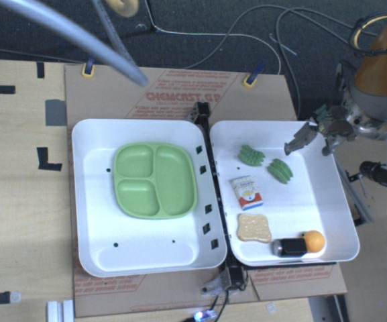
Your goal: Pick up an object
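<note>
My worry was the crowded right-hand shallow white bin (327, 180): dropping from its two o'clock edge, I could have clipped the wall or nudged a neighbour instead of the ridged green plastic piece (280, 171) at the bin's centre. The two-finger gripper (310, 140) hung spread wide, holding and touching nothing.

A robotics lab is showing here: a cardboard sheet (180, 92) is lying under two white bins (86, 180), with cables (260, 19) trailing across the far floor.
</note>
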Motion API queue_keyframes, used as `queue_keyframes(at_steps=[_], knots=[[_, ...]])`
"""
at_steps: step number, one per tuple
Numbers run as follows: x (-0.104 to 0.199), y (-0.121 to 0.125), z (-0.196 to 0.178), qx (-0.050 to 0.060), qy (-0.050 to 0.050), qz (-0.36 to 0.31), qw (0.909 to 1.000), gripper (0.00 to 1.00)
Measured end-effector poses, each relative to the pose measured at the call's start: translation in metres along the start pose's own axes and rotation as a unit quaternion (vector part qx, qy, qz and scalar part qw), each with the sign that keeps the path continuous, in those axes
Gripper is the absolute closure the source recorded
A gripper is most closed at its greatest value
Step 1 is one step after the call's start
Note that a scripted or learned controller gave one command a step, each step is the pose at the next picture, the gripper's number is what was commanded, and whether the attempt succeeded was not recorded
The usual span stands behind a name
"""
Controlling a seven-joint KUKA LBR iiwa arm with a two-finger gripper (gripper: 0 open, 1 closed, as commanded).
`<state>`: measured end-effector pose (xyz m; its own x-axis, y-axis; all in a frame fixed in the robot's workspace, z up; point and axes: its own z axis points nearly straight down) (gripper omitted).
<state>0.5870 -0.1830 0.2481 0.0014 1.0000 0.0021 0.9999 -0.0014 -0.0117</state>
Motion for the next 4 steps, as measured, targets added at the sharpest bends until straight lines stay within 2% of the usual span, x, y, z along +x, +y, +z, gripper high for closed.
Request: queue_keyframes(at_steps=[1, 3, 4], knots=[[0.000, 0.002, -0.006, -0.005, -0.001, -0.001, 1.0000, 0.00], [-0.004, 0.009, 0.087, -0.003, -0.001, -0.001, 1.0000, 0.00], [-0.001, 0.015, 0.148, -0.002, -0.001, -0.002, 1.0000, 0.00]])
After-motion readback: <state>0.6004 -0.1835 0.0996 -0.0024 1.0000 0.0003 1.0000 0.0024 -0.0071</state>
